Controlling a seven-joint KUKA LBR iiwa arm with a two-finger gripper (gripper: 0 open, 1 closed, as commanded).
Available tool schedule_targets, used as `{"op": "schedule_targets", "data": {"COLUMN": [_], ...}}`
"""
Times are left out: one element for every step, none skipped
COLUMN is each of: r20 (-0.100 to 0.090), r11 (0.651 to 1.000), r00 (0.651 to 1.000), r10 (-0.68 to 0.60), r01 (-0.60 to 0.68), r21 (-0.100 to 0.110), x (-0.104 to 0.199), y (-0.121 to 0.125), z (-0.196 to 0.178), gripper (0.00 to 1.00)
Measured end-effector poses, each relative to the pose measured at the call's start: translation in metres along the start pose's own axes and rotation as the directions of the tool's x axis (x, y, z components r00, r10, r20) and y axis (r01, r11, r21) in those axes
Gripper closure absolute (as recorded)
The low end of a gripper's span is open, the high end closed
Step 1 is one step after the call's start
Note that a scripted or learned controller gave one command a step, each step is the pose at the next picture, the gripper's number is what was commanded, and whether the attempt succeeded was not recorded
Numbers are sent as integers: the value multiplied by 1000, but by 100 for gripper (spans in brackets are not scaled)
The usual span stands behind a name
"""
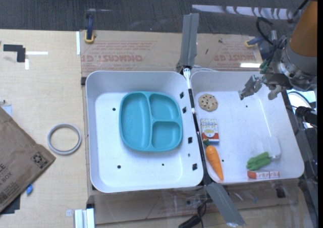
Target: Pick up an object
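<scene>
I count five candidates in the right bin (237, 126), and any of them would do. The carrot (214, 161) looks like a toy, so I judge it light, stiff and a bit slick; I'd pinch it across the thick orange body, not the tapered tip. It lies along the left wall near the front, just below the small carton (209, 130), which I'd guess is light and boxy with flat sides, easy to squeeze across its width. The carton is white with red and blue print. The cookie (207, 102) sits above that, round, tan, speckled, flat, so probably hard to get fingers under. The green pea pod (258, 161) lies near the front right corner, lumpy, likely soft plastic; I'd grab across the middle. Just below it is a red and white packet (263, 174), thin and flat, a poor pick.

The gripper (260, 88) hovers over the back right of this bin, well apart from all of them, fingers spread and holding nothing.

The left bin (101, 136) holds a teal divided plate (150, 121). A tape ring (64, 138) lies on the bench to the left.
</scene>
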State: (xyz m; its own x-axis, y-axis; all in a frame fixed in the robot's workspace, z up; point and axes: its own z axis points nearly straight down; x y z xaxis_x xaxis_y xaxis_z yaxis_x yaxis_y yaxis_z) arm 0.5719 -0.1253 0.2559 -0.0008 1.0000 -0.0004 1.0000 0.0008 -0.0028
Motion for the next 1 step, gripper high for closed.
{"op": "schedule_targets", "data": {"r20": [-1], "r11": [998], "r00": [998], "r10": [-69], "r01": [69], "r21": [1], "x": [10], "y": [-66], "z": [86], "gripper": [0]}}
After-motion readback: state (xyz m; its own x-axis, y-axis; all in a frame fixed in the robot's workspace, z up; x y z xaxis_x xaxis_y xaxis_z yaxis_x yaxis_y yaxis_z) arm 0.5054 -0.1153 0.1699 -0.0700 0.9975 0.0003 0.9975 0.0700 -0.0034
